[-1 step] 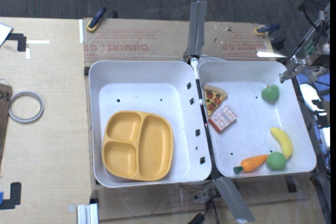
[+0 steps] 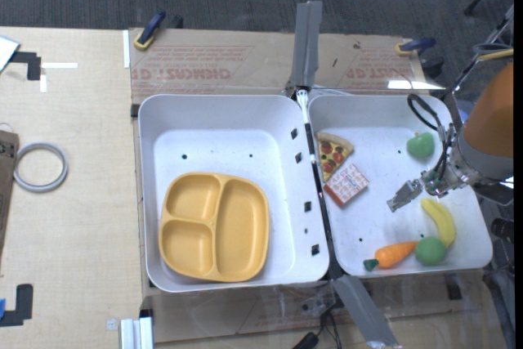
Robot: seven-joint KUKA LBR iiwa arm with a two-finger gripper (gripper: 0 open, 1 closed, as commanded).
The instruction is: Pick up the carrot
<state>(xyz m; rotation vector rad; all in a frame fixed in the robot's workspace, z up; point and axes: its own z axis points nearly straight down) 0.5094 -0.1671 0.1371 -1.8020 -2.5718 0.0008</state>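
- Hovering over the right-hand shallow white bin, the two-finger gripper hangs near the middle of the bin floor, and nothing shows between its fingers; whether they stand apart or together cannot be told at this size.
- The small orange toy carrot with a green stub end lies near the bin's front wall, below the gripper and apart from it, pointing left with its thick end to the right.
- A round green ball-like fruit touches the carrot's thick end, and a yellow toy banana lies just beside that; a descent too far right would likely catch these instead.
- The front wall is close, so a low approach could pin the carrot against it or knock it aside.
- A pizza-slice toy, a red-and-white small box and a second green round fruit lie well apart.
- The yellow divided plastic plate sits in the left bin.
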